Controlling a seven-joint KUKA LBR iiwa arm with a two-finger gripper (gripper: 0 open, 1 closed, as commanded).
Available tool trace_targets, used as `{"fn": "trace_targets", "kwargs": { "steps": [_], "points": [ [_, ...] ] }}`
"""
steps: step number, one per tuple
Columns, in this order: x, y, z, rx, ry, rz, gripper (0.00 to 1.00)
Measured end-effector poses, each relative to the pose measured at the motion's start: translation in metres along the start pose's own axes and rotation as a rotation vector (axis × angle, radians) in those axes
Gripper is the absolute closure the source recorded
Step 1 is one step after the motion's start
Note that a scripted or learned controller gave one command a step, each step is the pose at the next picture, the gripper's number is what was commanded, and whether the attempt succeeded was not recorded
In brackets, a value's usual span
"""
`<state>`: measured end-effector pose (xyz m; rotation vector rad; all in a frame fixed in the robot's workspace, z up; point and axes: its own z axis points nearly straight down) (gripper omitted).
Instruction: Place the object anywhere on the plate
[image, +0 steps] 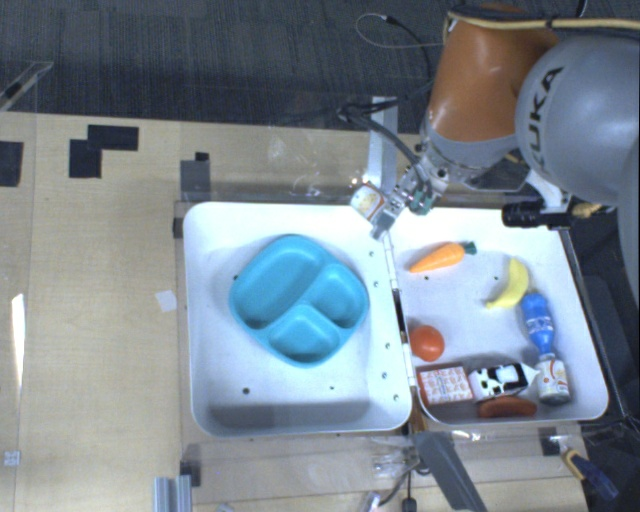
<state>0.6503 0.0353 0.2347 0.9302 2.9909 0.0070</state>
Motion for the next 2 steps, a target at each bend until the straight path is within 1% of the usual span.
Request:
{"fn": "trace_targets", "kwargs": {
  "steps": [1, 2],
  "points": [
    [0.0424, 0.0345, 0.0483, 0.001, 0.003, -0.309, 1.0],
    [0.0421, 0.0344, 0.048, 0.0, 0.003, -0.308, 0.0]
  ]
}}
